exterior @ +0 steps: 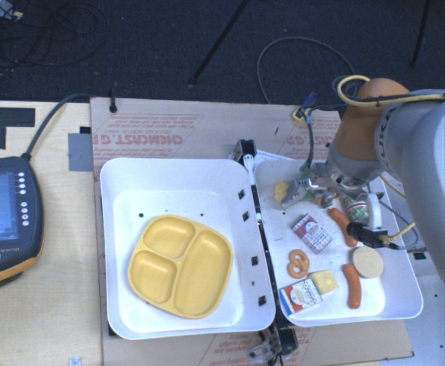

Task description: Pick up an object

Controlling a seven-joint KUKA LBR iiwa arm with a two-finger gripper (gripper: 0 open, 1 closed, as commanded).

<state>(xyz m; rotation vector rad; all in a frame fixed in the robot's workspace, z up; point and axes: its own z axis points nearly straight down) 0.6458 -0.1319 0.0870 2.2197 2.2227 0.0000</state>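
My gripper hangs low over the far part of the right bin, beneath the arm's orange band. It sits just right of a small yellow piece and above a red snack packet. An orange sausage and a green can lie close to its right. Nearer the front are a pretzel, a cheese cube, a small carton, a round bun and a second sausage.
The left bin holds a yellow divided plate. A teach pendant lies on the bench at far left. Cables run behind the bins, and the arm's grey body covers the right bin's far right corner.
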